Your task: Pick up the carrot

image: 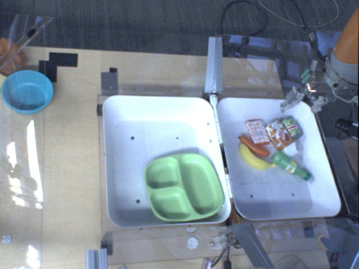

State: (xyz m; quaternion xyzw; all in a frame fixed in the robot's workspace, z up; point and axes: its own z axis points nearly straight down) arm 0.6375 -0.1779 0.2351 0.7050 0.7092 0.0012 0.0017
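1. We see the gripper [300,96] at the far right corner of the right bin [263,203], hanging above the bin's far rim; we cannot tell its state at this size and slant.
2. Behind it the arm's orange band [346,46] and grey wrist enter from the right edge of the view.
3. The carrot [255,147] lies in the right bin, left of centre, slanting from far-left to near-right. It is well apart from the gripper.
4. A banana [253,158] lies just on the near side of the carrot, touching it or nearly so.
5. A green bottle [291,166] lies on its side to the right of the banana, its cap end close to the banana's tip.
6. Two small printed packets sit beyond the carrot: a red-and-white packet [256,130] and a brown-and-green packet [284,133] to its right.
7. The left bin [129,144] holds a green divided plate [183,186] in its near right part.
8. On the bench at far left we note a blue bowl [27,91].
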